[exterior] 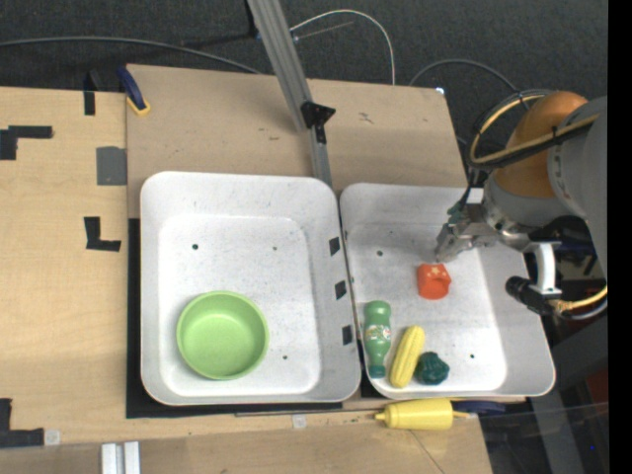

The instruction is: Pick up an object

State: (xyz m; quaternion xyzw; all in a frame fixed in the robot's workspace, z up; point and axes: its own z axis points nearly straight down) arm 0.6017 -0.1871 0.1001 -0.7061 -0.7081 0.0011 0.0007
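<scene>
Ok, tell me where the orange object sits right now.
The orange object lies in the right bin, near its middle, just below the gripper and above the yellow piece.

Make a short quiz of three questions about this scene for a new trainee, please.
1. True or false: the green bowl lies in the same bin as the orange object.
2. What lies nearest below the gripper? A) green bottle B) orange object C) yellow object
3. Fill in: the yellow bottle lies on the bench, outside the right bin's ____ edge.

Key: 1 false, the bowl is in the left bin; 2 B; 3 near (bottom).
</scene>
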